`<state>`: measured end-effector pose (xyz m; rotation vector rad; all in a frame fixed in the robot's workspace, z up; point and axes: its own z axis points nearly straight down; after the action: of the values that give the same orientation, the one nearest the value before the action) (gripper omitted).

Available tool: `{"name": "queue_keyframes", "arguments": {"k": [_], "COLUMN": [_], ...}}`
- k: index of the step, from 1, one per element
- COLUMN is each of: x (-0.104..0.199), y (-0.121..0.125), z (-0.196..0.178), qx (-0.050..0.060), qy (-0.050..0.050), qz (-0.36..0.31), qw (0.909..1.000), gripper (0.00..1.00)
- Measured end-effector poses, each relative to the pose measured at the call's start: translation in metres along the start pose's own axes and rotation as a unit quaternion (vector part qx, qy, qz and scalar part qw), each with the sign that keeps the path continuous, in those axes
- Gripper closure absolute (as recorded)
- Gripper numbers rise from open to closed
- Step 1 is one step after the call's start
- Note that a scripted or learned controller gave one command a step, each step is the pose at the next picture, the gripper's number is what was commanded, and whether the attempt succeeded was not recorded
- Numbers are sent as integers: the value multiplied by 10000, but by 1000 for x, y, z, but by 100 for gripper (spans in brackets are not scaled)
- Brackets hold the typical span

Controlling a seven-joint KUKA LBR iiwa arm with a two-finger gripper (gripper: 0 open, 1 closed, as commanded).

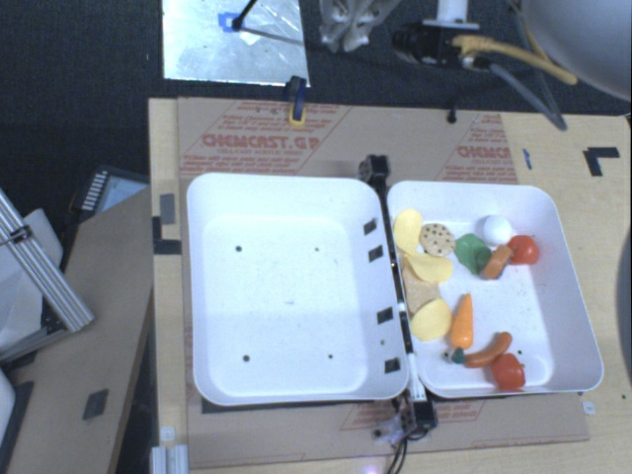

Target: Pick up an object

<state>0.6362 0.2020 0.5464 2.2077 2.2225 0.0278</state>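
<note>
The right bin (568,294) holds several toy foods. A speckled cookie (435,237) lies among yellow pieces (429,265) along the bin's left side. A white ball (494,229), a green piece (472,253) and a red tomato (523,250) sit near the far edge. An orange carrot (461,321) stands in the middle, with a sausage (488,350) and a red piece (509,371) at the near edge. My gripper (354,28) hangs high at the top of the view, beyond the bench and far from both bins, with nothing seen in it.
The left bin (286,289) sits beside the right one, joined by a black divider (390,284). A shiny metal sheet (233,28) lies on the dark floor at the back. Cables and the grey arm (563,18) cross the top right.
</note>
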Motion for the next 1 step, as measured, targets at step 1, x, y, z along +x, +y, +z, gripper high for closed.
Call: {"name": "queue_keyframes", "arguments": {"k": [1], "x": [34], "y": [-23], "z": [120], "qx": [147], "qy": [-38], "qz": [-9], "qw": [9999], "gripper": [100]}}
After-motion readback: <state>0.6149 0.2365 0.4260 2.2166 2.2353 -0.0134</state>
